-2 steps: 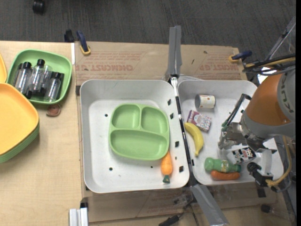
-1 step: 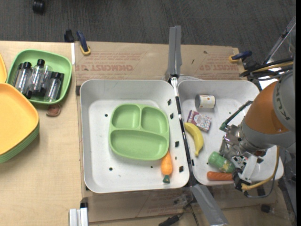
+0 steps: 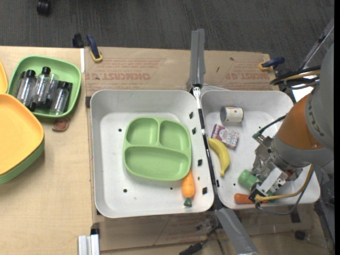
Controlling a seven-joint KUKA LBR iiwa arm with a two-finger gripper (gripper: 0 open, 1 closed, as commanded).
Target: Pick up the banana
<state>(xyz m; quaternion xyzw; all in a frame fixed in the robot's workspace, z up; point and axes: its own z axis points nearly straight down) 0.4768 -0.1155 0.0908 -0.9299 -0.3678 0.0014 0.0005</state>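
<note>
The yellow banana [image 3: 220, 154] lies in the right bin [image 3: 276, 101] along its left wall, curved, with one end toward the front. My gripper [image 3: 260, 162] hangs over the same bin, to the right of the banana and apart from it, just above a small green object [image 3: 246, 178]. Nothing shows between the gripper and the banana.
The right bin also holds a small pale can [image 3: 232, 113], a pink carton [image 3: 226, 136] just behind the banana, and an orange-red piece [image 3: 242, 198] at the front. In the left bin [image 3: 101, 142] sit a green divided plate [image 3: 158, 149] and a carrot [image 3: 188, 187].
</note>
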